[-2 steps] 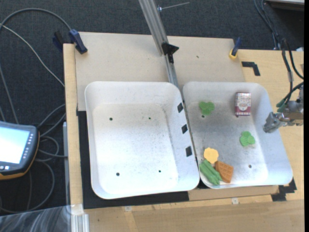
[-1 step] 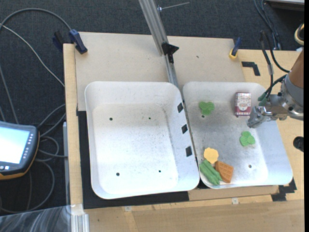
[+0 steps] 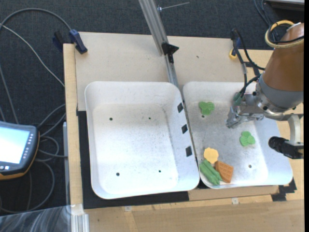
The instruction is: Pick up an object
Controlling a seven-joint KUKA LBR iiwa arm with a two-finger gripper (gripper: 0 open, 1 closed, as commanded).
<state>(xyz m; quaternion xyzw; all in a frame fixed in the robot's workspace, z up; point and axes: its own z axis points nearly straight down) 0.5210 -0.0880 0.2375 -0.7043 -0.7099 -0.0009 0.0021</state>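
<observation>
Camera view, looking down at a slant on a pale wooden bench carrying two shallow white plastic bins side by side. All positions below are given relative to the right-hand white bin. The grey two-finger gripper hangs over the upper middle of this bin, below the arm's orange-brown band; whether its tips are apart or together cannot be told at this resolution, and nothing is visibly between them.

Candidate objects, all resting on the bin floor:
- a small green lumpy soft piece in the upper-left part of the bin, to the left of the gripper and slightly higher in the view, apart from it;
- a second small green lumpy piece near the bin's centre-right, just below and right of the gripper tips, close but not touching;
- a yellow rounded piece at the lower-left of the bin, well apart from the gripper;
- a long dark-green ridged piece lying diagonally against the lower-left wall, touching the yellow piece;
- an orange waffle-textured square piece just beside the long green piece.

The left-hand white bin abuts the right-hand bin's left wall.
</observation>
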